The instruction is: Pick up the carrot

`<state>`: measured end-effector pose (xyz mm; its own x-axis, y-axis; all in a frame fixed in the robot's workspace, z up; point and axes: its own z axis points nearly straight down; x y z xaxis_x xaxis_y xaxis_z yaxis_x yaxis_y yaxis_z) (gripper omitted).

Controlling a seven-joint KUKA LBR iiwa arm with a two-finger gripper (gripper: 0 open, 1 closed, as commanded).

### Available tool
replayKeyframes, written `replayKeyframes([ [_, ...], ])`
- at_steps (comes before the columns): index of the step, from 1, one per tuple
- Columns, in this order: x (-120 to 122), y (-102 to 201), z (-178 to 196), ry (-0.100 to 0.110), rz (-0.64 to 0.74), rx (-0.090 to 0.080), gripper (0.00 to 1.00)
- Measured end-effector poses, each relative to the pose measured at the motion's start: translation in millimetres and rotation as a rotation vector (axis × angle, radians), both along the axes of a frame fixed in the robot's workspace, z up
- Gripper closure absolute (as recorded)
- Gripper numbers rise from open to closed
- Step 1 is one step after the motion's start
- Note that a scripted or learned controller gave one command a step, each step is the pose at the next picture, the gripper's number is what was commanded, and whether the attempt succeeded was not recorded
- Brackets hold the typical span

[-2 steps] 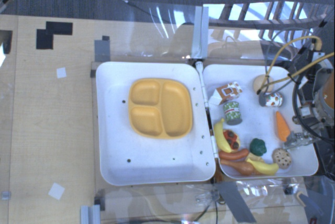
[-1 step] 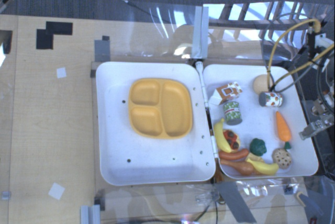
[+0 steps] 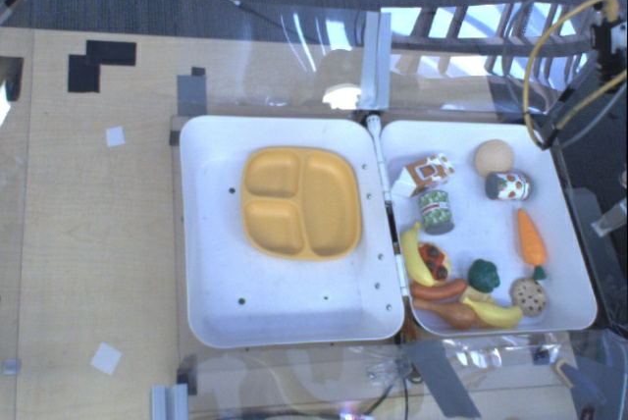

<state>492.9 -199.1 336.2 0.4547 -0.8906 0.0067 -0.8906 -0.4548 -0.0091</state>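
1. Progress: judged as not yet started. The carrot lies on the floor of the right bin, near that bin's right wall, with nothing gripping it.
2. Tool state: cannot tell; no fingers are visible near the bins, so no grasp is recorded.
3. Left to do, as a judgement: reach in over the right bin, close on the carrot, lift it clear.
4. Carrot appearance: orange, tapered, narrow end toward the top of the view, small green stub at the lower end. It lies flat, roughly lengthwise along the wall.
5. Neighbours: a small can just above its tip; a cookie and a broccoli piece below. The carrot appears apart from each.
6. Left bin holds a yellow divided plate.
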Motion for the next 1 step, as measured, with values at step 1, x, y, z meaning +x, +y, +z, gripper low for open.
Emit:
replayKeyframes([
  [1, 1.2, 20.6, -97.3, 0.011, 0.394, 0.004, 1.0],
])
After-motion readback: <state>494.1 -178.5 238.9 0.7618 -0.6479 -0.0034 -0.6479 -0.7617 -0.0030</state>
